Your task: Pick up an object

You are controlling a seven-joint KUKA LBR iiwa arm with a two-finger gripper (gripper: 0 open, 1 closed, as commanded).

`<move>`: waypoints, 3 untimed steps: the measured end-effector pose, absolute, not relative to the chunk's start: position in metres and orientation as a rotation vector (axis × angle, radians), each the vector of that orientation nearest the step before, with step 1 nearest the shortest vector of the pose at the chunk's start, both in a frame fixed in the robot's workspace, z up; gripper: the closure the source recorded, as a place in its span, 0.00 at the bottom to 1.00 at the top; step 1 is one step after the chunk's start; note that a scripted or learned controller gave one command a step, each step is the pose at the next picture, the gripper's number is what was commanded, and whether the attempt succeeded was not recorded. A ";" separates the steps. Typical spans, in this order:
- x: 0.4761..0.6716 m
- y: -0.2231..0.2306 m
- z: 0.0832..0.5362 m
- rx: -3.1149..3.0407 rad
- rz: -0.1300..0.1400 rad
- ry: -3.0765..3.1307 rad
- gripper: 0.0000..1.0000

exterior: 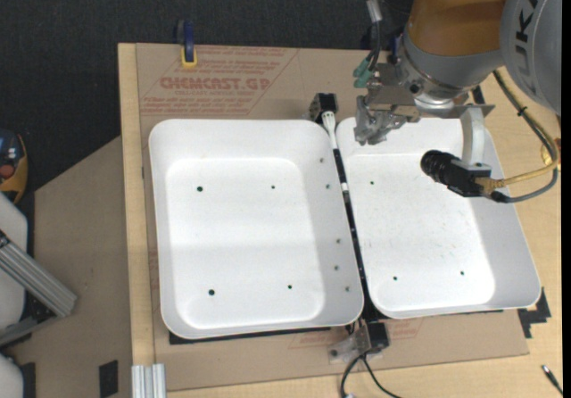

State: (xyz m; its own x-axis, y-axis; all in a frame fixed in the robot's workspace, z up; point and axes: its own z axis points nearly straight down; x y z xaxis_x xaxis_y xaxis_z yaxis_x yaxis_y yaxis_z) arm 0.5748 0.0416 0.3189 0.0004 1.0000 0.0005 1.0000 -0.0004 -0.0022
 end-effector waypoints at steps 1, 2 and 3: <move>0.552 0.038 0.327 -2.221 0.002 -2.219 1.00; 0.529 0.026 0.356 -2.225 -0.005 -2.222 1.00; 0.534 -0.022 0.336 -2.227 0.005 -2.214 1.00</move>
